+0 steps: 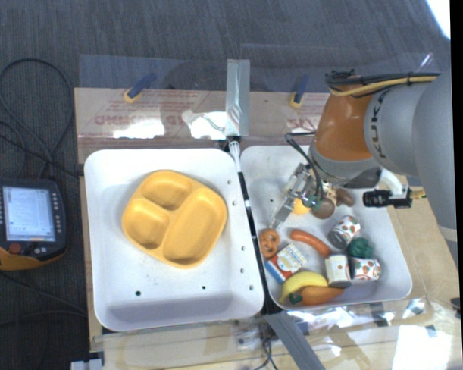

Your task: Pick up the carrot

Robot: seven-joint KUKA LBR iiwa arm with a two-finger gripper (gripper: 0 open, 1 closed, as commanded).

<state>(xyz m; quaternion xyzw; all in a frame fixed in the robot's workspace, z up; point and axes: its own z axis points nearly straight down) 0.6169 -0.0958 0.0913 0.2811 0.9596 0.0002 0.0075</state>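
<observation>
Your target, the orange tapered carrot (321,295), lies on its side at the near edge of the right-hand white bin (398,277), touching the yellow plastic banana (301,282) just behind it — tucked low, so a top-down grab will likely bump the banana. Behind those sit an orange-red sausage-shaped toy (310,241), a small printed packet (290,257), a round orange face toy (269,240), and to the right some printed cups (345,231) w/ a dark green piece (360,248). The two-finger gripper (294,195) hangs over the bin's far half, well apart from the carrot, fingers spread and holding nothing. The left-hand white bin (114,291) carries a yellow three-compartment plate (174,216).
</observation>
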